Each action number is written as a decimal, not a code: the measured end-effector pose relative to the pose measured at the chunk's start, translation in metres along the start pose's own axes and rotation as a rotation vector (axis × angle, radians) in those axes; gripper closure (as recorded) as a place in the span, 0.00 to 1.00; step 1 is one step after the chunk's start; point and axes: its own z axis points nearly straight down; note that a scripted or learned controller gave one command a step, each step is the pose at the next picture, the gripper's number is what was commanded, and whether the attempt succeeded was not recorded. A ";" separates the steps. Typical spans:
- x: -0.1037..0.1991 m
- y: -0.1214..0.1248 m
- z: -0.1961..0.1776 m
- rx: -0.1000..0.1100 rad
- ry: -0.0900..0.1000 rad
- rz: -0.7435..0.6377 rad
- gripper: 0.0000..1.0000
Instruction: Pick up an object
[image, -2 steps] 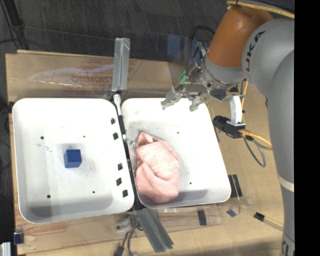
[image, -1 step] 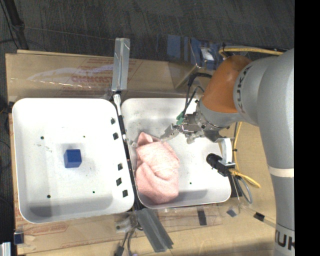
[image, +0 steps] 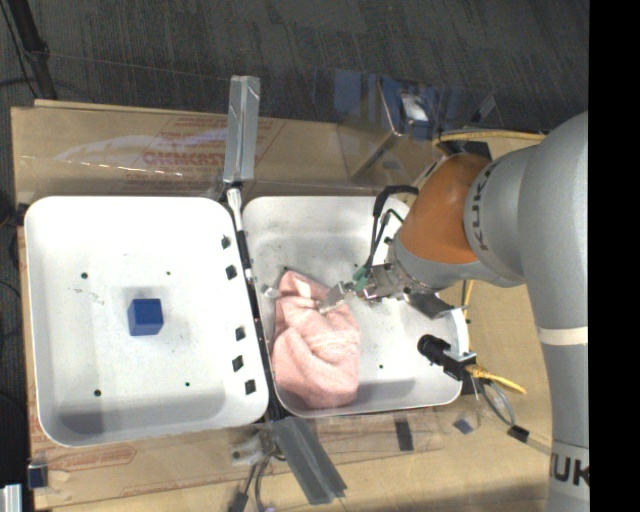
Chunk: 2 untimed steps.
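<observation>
two shallow white bins sit side by side on the brown bench (image: 120, 140), which carries faint red printing along its far edge. the left bin (image: 110, 240) holds one small blue cube (image: 146, 316), resting on the floor of the bin a little left of its middle and well apart from every wall. the right bin (image: 320, 230) holds a pink cloth (image: 318, 350), bunched into a soft heap that lies against the wall shared with the left bin and runs from about mid-bin down to the near wall. small black clips (image: 238, 335) line the seam between the two bins, and a grey metal bar (image: 243, 125) stands up from the far end of that seam.

the grey arm (image: 525, 200) comes in from the right, its orange band (image: 445, 215) hanging over the right side of the right bin. the claw (image: 338, 293) points leftward and low, its tip at the upper right edge of the pink cloth, touching the fabric or just above it. from this slant the tip is small and mixed up with the folds, so i cannot tell whether the claw is spread or pressed together, nor whether any cloth is caught in it. the cloth lies flat in the bin, with no part clearly lifted. the blue cube is far from the claw, across the seam
</observation>
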 end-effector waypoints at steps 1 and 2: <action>0.012 -0.046 -0.035 0.009 0.001 0.143 0.00; 0.031 -0.033 0.001 0.004 0.001 -0.010 0.00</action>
